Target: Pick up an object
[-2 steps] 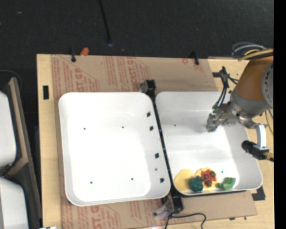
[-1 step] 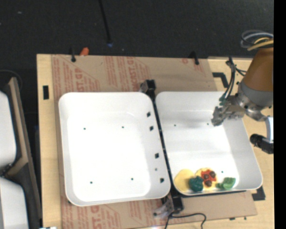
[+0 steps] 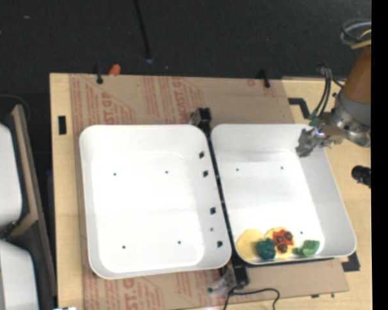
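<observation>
Fingers at the end of the grey arm are hanging over the far right corner of the right bin, close to its rim. They are showing as a small grey lump, so I cannot tell whether they are spread or closed; nothing is visibly sitting between them.

Four small things are lying bunched together in the near part of the right bin, well apart from the fingers, one of each colour. A flat yellow piece is lying with its longer side running left to right. A teal lump is resting on its near edge, and a red piece is sitting just behind the teal one; neither is showing a clear long axis. A green piece is lying just to the right of them, its longer side also running roughly left to right, near the bin's near wall.

Two bins are sitting side by side on a sheet of cardboard on the bench, the left bin showing four small dark dots on its floor. Red printing is running along the cardboard's far and left edges, too small to read.
</observation>
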